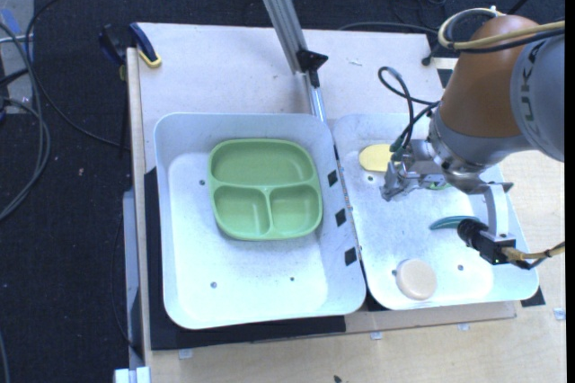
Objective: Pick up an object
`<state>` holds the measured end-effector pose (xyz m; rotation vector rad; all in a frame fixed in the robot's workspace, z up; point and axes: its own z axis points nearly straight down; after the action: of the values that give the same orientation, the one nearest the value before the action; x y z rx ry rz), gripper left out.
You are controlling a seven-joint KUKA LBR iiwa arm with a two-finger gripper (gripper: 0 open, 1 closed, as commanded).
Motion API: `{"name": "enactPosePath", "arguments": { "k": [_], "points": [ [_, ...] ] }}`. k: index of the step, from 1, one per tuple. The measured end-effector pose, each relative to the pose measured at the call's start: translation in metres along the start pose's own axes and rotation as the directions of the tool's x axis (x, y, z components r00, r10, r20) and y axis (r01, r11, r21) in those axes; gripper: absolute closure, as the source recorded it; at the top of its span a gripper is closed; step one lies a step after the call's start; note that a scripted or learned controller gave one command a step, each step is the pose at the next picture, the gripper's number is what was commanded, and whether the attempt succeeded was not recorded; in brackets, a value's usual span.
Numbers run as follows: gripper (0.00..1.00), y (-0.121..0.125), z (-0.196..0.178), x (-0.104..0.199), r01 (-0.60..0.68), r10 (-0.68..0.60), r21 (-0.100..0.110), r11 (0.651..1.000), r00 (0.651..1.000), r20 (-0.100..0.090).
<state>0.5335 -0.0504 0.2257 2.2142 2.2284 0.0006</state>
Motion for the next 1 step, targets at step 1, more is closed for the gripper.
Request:
{"name": "enactPosePath", "arguments": {
  "k": [1],
  "points": [
    [1.00, 0.0120, 0.0067, 0.0591, 0.001, -0.001, 0.000, 1.000, 1.000, 0.000]
  ]
}}
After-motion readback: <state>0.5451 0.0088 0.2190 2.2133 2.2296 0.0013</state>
